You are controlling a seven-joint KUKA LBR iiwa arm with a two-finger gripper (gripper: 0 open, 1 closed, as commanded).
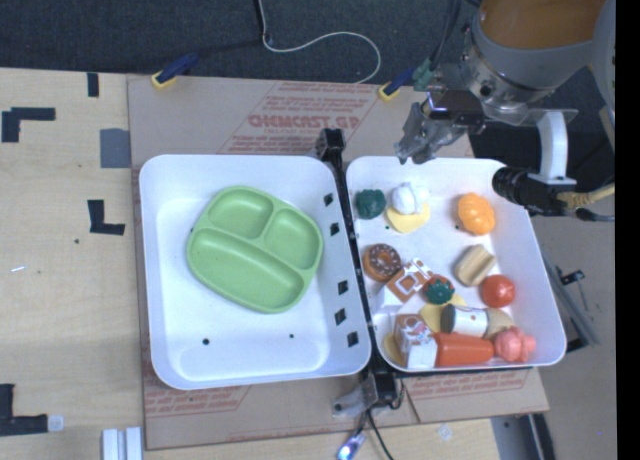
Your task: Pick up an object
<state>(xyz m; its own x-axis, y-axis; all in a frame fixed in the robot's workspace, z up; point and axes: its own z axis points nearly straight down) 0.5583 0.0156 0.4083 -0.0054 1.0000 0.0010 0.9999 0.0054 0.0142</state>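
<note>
Your end effector (422, 140) hangs at the right bin's (540, 248) far rim, grip state unclear, with the white egg (406, 198) just nearer.

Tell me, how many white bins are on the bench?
2. The left bin holds a green divided plate. The right bin sits right beside it and holds a pile of toy foods. Nothing in the view could hide another bin.
</note>
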